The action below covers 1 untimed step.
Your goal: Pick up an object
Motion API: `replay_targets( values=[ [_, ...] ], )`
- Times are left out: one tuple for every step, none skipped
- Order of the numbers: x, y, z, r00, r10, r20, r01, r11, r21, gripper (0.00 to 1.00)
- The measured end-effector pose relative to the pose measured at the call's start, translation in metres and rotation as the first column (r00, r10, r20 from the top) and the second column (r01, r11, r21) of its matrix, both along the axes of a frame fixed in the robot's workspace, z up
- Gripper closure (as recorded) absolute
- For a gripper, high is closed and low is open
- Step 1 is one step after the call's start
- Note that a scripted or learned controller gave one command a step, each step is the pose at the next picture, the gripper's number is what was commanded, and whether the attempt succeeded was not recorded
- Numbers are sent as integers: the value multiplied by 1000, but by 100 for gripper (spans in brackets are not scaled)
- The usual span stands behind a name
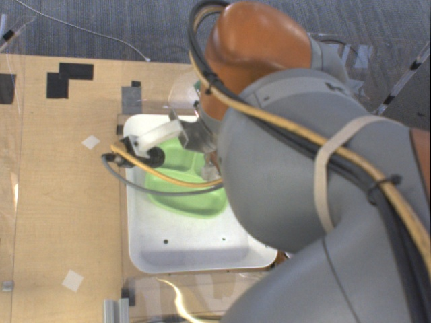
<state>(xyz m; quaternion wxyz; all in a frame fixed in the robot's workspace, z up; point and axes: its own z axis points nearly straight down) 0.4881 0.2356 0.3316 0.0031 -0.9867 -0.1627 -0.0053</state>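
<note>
- The arm [316, 180] reaches in from the right and hangs low over the white bin [182, 247], covering most of its right side.
- 1 object shows in that bin: a light green bowl-like thing [178, 187], lying in the upper half of the bin, partly under the wrist.
- The gripper [205, 155] sits at the green thing's upper right edge, just beside or touching it; which of the 2 I cannot tell.
- Whether the gripper is open or closed cannot be told, because the wrist and its cables [135, 163] hide that part.
- Nothing is visibly held, and the green thing looks to be resting on the bin floor.
- Judged from this, the pick is not yet done: the approach looks complete, while the grasp and the lift remain.
- The lower bin floor shows bare white plastic.
</note>
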Motion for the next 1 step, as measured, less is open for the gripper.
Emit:
replay_targets(
  values=[
    [-3,-2,-130,966,259,-14,-260,966,-10,100]
  ],
)
